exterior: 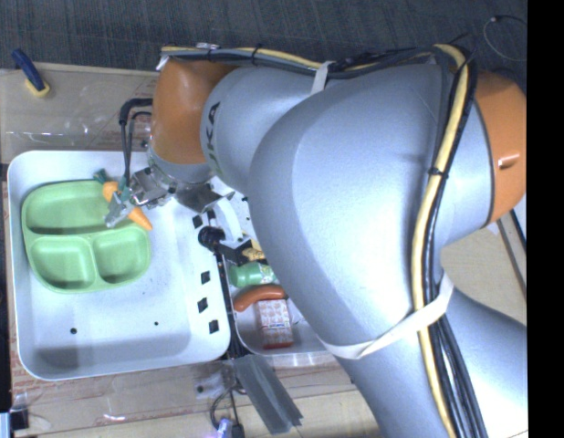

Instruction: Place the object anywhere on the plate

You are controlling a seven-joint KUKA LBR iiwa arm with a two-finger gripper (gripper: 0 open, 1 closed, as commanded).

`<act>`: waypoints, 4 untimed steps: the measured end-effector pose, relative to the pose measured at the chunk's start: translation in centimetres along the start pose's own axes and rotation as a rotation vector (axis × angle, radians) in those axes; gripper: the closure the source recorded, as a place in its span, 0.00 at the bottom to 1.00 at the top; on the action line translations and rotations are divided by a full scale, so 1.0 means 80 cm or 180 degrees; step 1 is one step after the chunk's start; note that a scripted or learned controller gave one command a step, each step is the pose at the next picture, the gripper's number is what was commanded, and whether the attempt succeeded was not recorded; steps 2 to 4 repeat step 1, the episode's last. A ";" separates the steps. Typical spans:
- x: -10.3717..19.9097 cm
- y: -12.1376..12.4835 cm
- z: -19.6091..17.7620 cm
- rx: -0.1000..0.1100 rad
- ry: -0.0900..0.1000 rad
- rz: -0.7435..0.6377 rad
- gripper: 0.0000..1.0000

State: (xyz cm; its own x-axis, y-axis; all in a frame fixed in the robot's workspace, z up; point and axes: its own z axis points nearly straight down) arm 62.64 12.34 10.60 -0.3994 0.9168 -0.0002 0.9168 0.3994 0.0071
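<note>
While the jaws [127, 203] grip an orange carrot [136, 215], they hang over the green plate's [54, 245] right rim, left white bin [99, 345], bottle [250, 274] and sausage [259, 295] in right bin.

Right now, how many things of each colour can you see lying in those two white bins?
Green: 2, the plate and a bottle
Orange: 1, a carrot at the hand
Red: 1, a sausage
White and red: 1, a packet
Total: 5

"KUKA" lettering on arm [214, 126], partly visible
</note>
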 end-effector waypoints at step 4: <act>-0.091 -0.050 -0.073 0.0037 0.0004 0.0259 0.00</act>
